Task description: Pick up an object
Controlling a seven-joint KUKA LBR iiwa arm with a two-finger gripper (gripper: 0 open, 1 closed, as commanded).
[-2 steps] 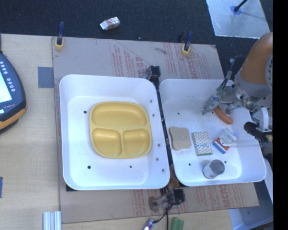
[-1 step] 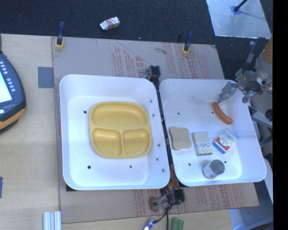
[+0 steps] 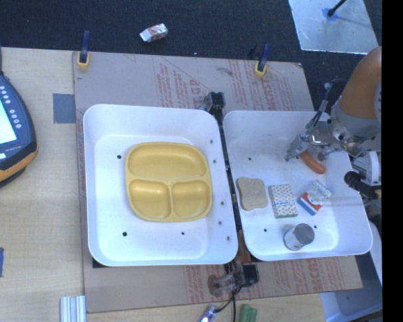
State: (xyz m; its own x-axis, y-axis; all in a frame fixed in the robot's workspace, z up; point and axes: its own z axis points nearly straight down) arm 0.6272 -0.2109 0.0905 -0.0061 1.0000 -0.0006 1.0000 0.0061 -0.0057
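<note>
My gripper (image 3: 307, 150) hangs low over the back of the right bin (image 3: 269, 129), the arm coming in from the right. A small orange sausage-shaped object (image 3: 315, 164) lies just beneath and in front of the gripper, partly covered by it. Whether they touch is unclear. In the same bin lie a tan bread-slice shape (image 3: 252, 193), a small patterned box (image 3: 283, 200), a clear packet with red and blue marks (image 3: 314, 198) and a grey can (image 3: 299, 236).
The left bin (image 3: 107, 133) holds a yellow divided plate (image 3: 168, 180). A handheld control pendant (image 3: 3, 129) lies on the bench at far left. Clamps (image 3: 260, 64) pin the cardboard at the back.
</note>
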